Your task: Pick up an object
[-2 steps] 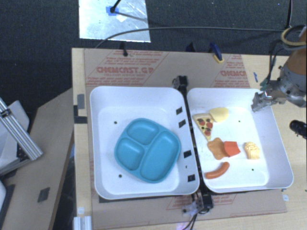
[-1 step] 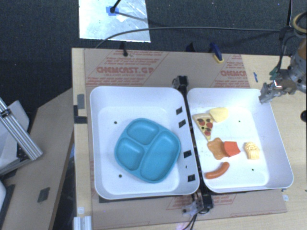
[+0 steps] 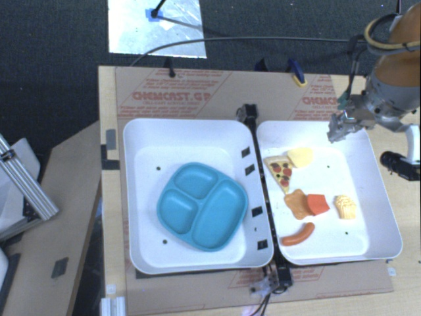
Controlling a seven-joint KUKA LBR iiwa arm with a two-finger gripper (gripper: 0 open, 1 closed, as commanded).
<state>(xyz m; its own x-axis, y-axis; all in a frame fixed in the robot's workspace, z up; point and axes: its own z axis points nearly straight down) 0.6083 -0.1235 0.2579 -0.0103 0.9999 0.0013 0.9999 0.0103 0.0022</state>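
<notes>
The right bin (image 3: 378,232) holds several toy foods: a pizza slice (image 3: 281,171), a pale yellow piece (image 3: 301,157), a brown piece (image 3: 297,205) touching a red block (image 3: 317,204), a yellow ridged piece (image 3: 346,207) and a sausage (image 3: 297,234). My gripper (image 3: 342,128) hangs over the bin's far right corner, up and right of the yellow piece, with nothing seen in it.
The left bin (image 3: 148,143) holds a blue divided plate (image 3: 202,205). A black divider (image 3: 258,183) runs between the bins. Cardboard (image 3: 197,94) lies under both. A metal rail (image 3: 23,186) sits at the left edge.
</notes>
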